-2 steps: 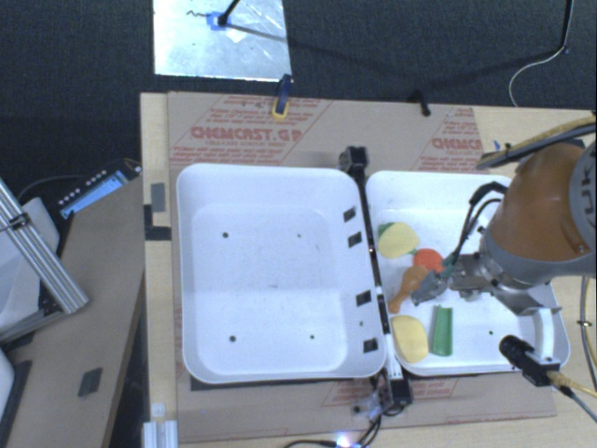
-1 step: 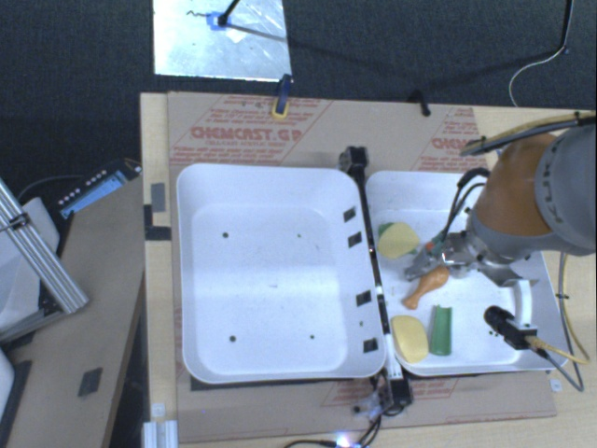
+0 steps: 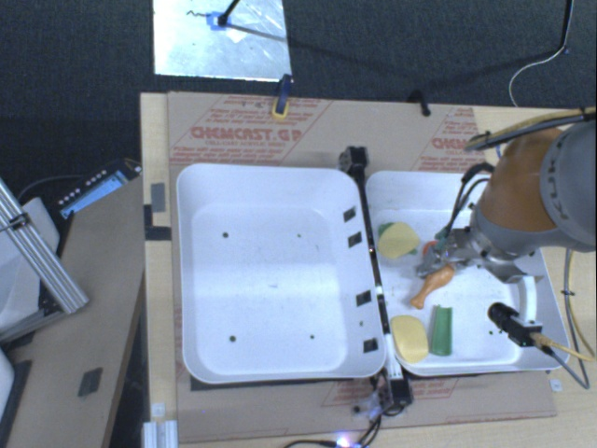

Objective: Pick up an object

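Faintly, we read "CHEMCAST GP" on the cardboard [image 3: 244, 131]; our gripper [image 3: 440, 261] grip we cannot tell.

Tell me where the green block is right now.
In the camera view, the green block lies near the front wall of the right bin, just right of a pale yellow piece and below the orange carrot-shaped toy.
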Robot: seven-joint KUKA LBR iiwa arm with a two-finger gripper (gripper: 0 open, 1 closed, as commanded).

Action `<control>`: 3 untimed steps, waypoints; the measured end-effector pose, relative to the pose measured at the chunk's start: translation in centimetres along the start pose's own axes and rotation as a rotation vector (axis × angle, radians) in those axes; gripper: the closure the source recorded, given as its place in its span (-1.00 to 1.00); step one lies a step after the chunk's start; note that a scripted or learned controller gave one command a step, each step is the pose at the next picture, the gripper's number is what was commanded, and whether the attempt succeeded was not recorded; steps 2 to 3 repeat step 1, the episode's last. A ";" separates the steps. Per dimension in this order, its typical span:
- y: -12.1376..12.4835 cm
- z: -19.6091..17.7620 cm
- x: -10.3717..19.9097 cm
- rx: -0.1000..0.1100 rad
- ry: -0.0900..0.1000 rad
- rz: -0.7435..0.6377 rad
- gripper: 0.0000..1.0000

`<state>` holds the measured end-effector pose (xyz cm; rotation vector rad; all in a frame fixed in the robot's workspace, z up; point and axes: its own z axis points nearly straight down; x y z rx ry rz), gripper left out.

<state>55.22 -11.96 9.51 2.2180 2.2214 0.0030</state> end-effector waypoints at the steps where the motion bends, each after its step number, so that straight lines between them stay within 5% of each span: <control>1: 6.0 -9.6 6.6 -0.012 0.002 -0.011 1.00; 3: 6.0 -9.6 6.6 -0.012 0.002 -0.011 1.00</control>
